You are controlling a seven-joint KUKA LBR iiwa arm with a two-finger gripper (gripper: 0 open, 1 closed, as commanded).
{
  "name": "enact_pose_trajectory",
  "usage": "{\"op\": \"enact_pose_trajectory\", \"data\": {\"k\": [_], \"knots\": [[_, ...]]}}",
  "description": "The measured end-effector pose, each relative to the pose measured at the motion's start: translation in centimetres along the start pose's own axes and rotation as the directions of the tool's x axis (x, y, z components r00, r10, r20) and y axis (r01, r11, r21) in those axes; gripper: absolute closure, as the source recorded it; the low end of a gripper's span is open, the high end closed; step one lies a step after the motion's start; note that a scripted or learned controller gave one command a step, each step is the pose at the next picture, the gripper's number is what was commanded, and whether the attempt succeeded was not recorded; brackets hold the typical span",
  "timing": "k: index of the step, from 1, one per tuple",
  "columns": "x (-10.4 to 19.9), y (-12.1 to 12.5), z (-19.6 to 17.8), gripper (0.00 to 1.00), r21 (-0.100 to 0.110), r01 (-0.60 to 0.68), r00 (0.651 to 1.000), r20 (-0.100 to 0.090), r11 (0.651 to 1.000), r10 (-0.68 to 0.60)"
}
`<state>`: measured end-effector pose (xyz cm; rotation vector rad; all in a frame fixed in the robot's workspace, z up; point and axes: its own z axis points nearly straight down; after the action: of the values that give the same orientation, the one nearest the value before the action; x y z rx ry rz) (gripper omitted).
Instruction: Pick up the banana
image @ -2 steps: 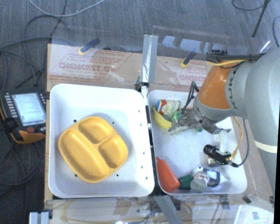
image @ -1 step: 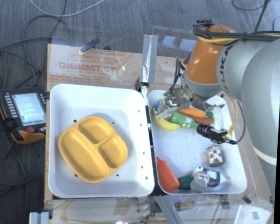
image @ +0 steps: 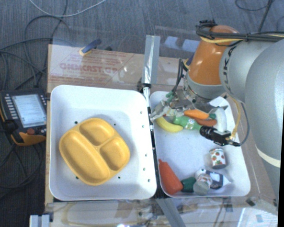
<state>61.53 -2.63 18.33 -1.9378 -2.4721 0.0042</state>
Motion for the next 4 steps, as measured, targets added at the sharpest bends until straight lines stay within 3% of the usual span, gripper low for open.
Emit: {"op": "enact_pose_trajectory", "data": {"k": [1,2,3,4], "knots": [[-7.4,-1.2,6.9,0.0,-0.032,0.152,0.988,0.021,0.988,-0.151],[-6.9,-1.9,7.5,0.0,-0.053,-0.095,0.995,0.008,0.994,0.096],[-8.2,-1.2,7.4,0.0,-0.038,0.233,0.972,0.036,0.972,-0.232],[-9.0,-0.8,7.4,0.0,-0.029,0.444,0.896,0.045,0.896,-0.442]]}}
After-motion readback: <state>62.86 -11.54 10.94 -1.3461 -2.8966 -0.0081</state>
